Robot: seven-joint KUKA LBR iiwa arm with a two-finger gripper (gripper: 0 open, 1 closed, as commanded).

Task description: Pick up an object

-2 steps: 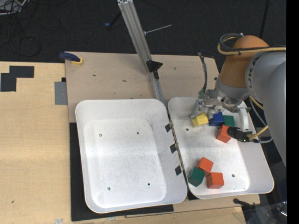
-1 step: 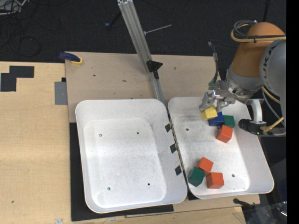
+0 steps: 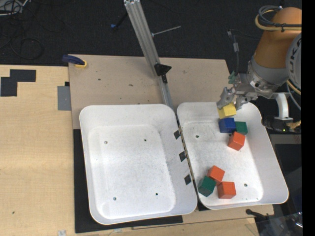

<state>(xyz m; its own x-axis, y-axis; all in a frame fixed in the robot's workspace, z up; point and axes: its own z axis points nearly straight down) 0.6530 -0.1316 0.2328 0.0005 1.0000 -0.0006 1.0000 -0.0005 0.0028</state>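
Observation:
My gripper (image 3: 230, 101) hangs over the far edge of the right bin (image 3: 273, 180). A yellow block (image 3: 227, 111) sits directly under its tip, touching or nearly touching it; I cannot tell whether it is gripped. Just in front of the yellow block lie a blue block (image 3: 227, 125) and a green block (image 3: 241, 128), with an orange block (image 3: 236, 141) a little nearer. Close to the bin's front edge lie two more orange blocks (image 3: 216, 173) (image 3: 226, 189) and a second green block (image 3: 207, 186).
The left bin (image 3: 84, 116) stands beside the right one, joined by black clips (image 3: 181, 156). A slanted aluminium rail (image 3: 145, 41) rises behind the bins. A blue and yellow clamp (image 3: 74, 60) lies at the board's far left corner.

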